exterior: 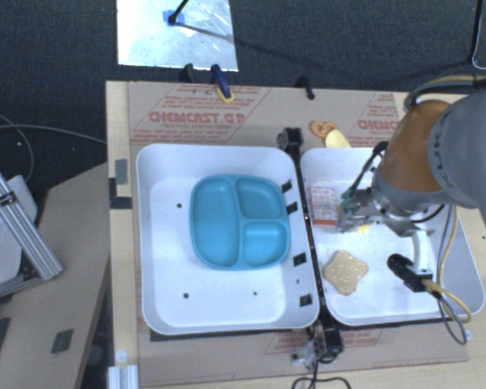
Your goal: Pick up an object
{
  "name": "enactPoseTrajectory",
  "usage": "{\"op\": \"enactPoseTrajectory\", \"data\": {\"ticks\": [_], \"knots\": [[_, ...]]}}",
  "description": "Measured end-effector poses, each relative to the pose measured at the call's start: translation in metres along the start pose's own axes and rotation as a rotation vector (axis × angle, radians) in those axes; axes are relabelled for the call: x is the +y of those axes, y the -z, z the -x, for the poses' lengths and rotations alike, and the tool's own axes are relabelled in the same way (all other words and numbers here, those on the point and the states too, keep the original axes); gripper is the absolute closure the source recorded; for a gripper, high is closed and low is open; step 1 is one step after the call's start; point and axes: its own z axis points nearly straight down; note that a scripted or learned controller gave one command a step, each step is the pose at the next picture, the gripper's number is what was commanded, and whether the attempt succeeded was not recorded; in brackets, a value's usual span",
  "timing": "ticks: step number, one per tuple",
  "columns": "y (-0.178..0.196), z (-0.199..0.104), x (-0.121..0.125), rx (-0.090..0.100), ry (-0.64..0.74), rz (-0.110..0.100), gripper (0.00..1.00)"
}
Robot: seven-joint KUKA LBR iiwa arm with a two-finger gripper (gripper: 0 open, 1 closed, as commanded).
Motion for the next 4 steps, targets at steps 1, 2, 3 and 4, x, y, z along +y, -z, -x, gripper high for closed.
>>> {"op": "enactPoseTrajectory", "data": {"ticks": [1, 2, 3, 4], "knots": [[0.152, -0.072, -0.029, 0.002, 0.006, -0.002, 1.0], [0.11, -0.105, -0.012, 0.0, 0.001, -0.012, 1.0], [0.143, -0.172, -0.038, 0.001, 0.004, -0.01, 1.0], [0.187, -0.101, -0.017, -0.002, -0.009, -0.006, 1.0]]}}
